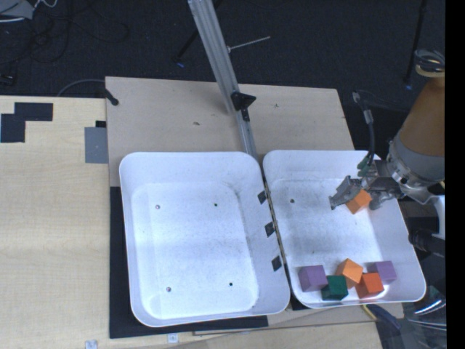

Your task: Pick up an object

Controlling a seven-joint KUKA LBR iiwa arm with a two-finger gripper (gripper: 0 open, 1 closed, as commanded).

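Observation:
My gripper [359, 197] hangs over the right side of the right bin [305, 173], reaching in from the right. An orange block [357, 203] sits between its two dark fingers, held above the bin floor. Along the near edge of the same bin lies a cluster of blocks: a purple one [313, 276], a green one [336, 288], an orange one [352, 270], a red-orange one [370, 285] and a smaller purple one [385, 270].
The left bin [145, 173] stands beside the right one, with small black clips along the shared rim. A metal rail [218, 57] slants up from between the bins at the back. The arm's orange band [425, 118] rises at the right.

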